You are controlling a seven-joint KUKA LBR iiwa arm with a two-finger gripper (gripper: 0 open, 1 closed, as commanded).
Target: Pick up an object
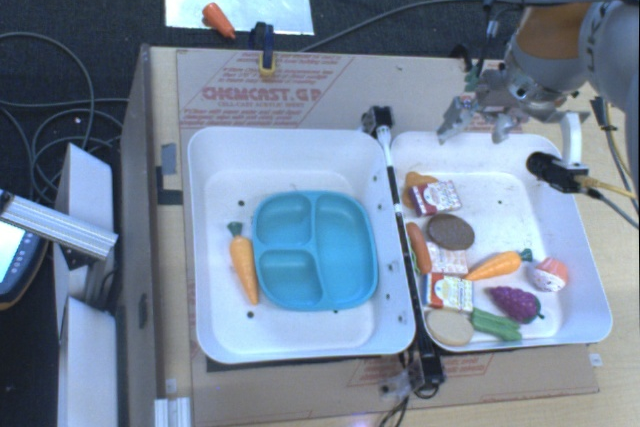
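Gripper [483, 119] spread open, holding nothing, above far rim of right bin [580, 245]. Toy food pile [470, 265] lies toward near edge, below-left of fingers.

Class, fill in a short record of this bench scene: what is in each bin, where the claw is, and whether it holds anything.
left bin: blue divided plate; carrot beside it
right bin: toy foods, including brown disc, purple grapes, orange carrot
claw: above right bin's far edge
held: nothing seen between fingers
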